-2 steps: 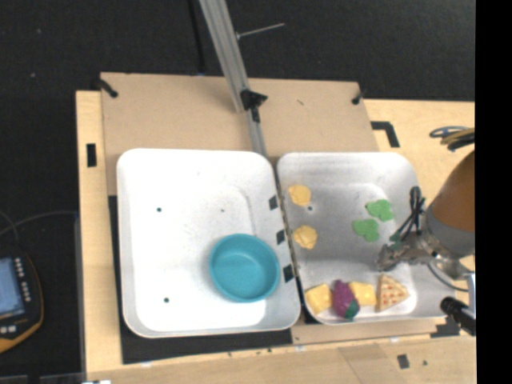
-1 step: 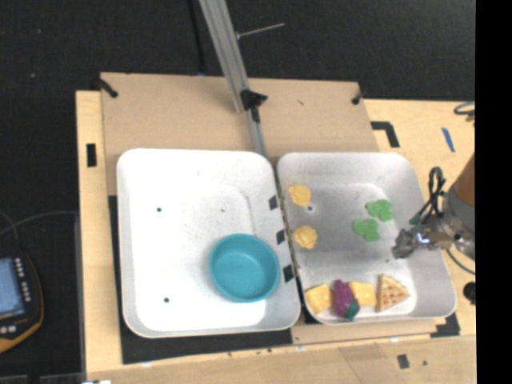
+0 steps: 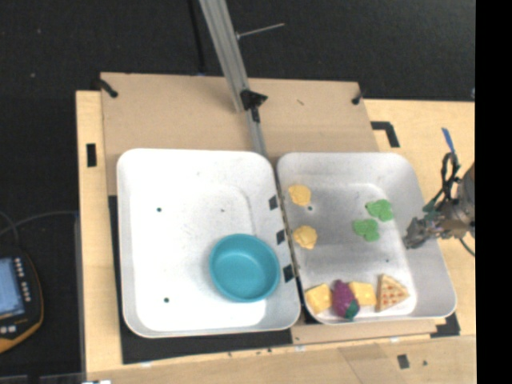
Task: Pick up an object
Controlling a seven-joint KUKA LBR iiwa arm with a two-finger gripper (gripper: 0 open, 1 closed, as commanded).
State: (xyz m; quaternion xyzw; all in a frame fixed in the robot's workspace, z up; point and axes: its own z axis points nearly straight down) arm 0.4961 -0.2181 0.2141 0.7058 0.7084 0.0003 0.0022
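Camera view shows the pincer (image 3: 418, 234) at the right rim of the right shallow white bin (image 3: 352, 166); whether it is open or closed I cannot tell. In this bin lie two yellow lumps (image 3: 299, 195), two green pieces (image 3: 379, 210), a yellow block (image 3: 318, 298), a purple piece (image 3: 343, 298) and a pizza-slice toy (image 3: 391, 292) near the front wall. The left white bin (image 3: 176, 182) holds a round teal bowl (image 3: 243, 266) in its front right part. Both bins rest on the pale wooden surface (image 3: 92, 214).

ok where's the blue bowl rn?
In the camera view, the blue bowl sits in the left bin, near its front right corner, by the divider next to the right bin.
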